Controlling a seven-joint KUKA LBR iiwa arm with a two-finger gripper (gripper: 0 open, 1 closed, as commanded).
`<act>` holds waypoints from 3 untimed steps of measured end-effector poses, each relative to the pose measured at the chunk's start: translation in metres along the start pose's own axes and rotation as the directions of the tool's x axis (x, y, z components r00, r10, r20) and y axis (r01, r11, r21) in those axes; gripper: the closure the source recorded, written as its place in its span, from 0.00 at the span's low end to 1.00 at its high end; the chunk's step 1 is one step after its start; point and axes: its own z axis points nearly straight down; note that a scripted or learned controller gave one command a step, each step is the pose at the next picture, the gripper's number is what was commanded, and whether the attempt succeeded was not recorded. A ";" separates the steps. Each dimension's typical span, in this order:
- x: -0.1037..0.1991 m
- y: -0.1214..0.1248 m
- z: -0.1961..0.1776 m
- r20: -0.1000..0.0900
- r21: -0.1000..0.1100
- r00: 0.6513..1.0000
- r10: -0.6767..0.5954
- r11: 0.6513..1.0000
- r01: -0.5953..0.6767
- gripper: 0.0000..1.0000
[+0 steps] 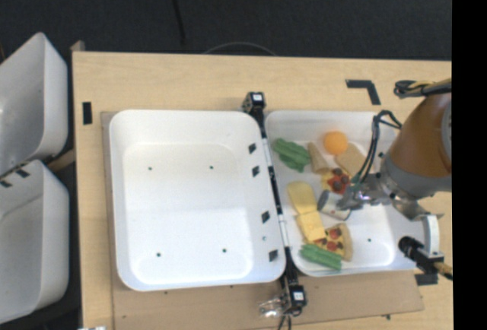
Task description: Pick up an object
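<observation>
The right bin (373, 249) holds several toy foods: an orange ball (335, 142), a green piece (291, 153), tan wedges (318, 157), yellow cheese blocks (303, 198), a pizza slice (339, 239) and a green bean-like piece (320, 257). My gripper (339, 201) reaches down into this bin from the right, just right of the yellow blocks and below a small red and dark item (337, 182). The gripper's tip is small and dark against the clutter.
The left bin (190, 199) lies beside the right one, with a black-clipped divider (268, 191) between them. The arm's orange band (422, 142) hangs over the right bin's far right side. White objects (27, 169) stand off the bench's left edge.
</observation>
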 end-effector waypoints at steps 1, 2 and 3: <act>0.072 0.060 -0.054 -0.014 0.023 1.000 -0.016 1.000 0.017 1.00; 0.050 0.005 -0.008 -0.014 0.039 1.000 -0.004 0.999 0.005 1.00; 0.041 -0.020 0.022 -0.012 0.029 1.000 -0.004 1.000 0.004 1.00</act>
